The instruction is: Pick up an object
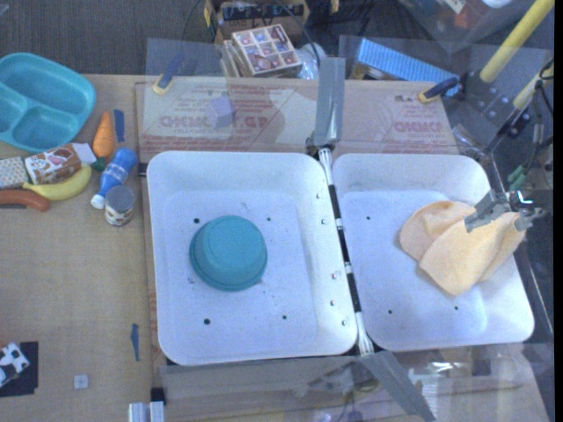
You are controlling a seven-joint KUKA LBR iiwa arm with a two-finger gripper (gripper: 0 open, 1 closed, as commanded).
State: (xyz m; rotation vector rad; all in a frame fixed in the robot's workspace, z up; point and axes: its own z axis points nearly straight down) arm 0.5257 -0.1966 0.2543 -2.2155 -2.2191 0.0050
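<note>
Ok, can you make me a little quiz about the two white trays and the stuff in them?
1. True or false: the teal bowl sits upside down in the left bin.
2. What does the right bin hold? A) yellow cloth B) banana C) bottle
3. Fill in: the gripper is at the cloth's ____ edge.

Key: 1 true; 2 A; 3 right.

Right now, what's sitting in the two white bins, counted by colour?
Teal: 1, the upside-down bowl in the left bin.
Yellow-orange: 1, the crumpled cloth in the right bin, with the gripper at its upper right edge.
Total: 2.
</note>
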